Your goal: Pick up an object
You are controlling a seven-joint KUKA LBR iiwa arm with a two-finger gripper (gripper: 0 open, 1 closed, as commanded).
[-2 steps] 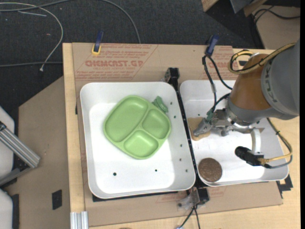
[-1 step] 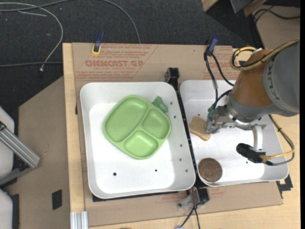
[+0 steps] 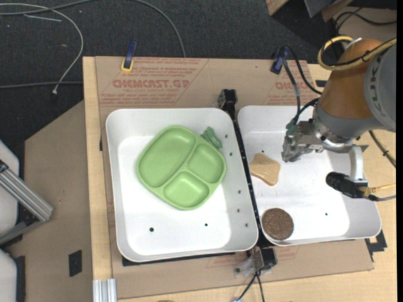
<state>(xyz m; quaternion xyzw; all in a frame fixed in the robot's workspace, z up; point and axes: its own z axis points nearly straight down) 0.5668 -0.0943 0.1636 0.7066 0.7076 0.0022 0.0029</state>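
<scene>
In the right bin (image 3: 327,222) lie a tan bread-like piece (image 3: 265,168) near the left wall and a round brown patty (image 3: 278,223) at the front left corner. My gripper (image 3: 291,152) hangs over the right bin's middle, a little right of and above the tan piece, with nothing seen between its fingers. The left bin (image 3: 132,231) holds a green divided plate (image 3: 181,167) with a small dark green item (image 3: 212,137) at its far right edge.
The arm's grey and orange body (image 3: 352,87) fills the right bin's far right side. A black cable and connector (image 3: 345,184) hang over the right part of that bin. Clamps (image 3: 227,98) sit between the bins. Cardboard (image 3: 151,77) lies under both.
</scene>
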